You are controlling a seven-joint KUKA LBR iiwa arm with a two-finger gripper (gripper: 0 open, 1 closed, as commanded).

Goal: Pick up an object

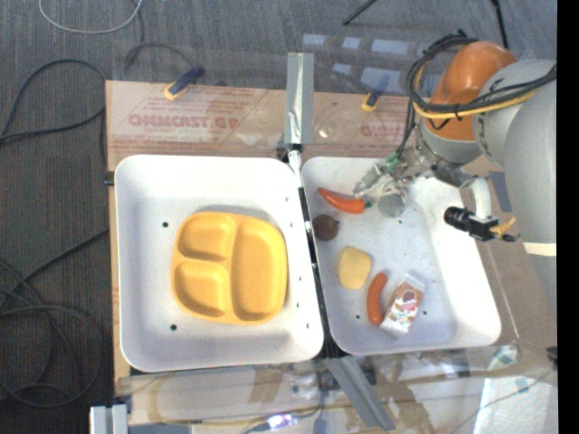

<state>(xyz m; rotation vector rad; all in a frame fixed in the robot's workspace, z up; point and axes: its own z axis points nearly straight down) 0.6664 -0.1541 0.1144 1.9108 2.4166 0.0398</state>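
Observation:
The right bin (452,278) holds an orange carrot-like piece (342,202) near its far left corner, a dark round object (325,227), a pale yellow lump (355,267), a red-orange sausage (376,297) and a small printed carton (403,308). My gripper (387,188) hangs low over the far part of this bin, just right of the carrot-like piece, with its fingers spread apart. Nothing sits between them.
The left bin (145,197) carries a yellow divided tray (232,266). A raised divider (306,233) separates the two bins. The arm's orange band (470,80) and grey body (534,161) loom over the right bin's far right side. Cables lie on the floor beyond.

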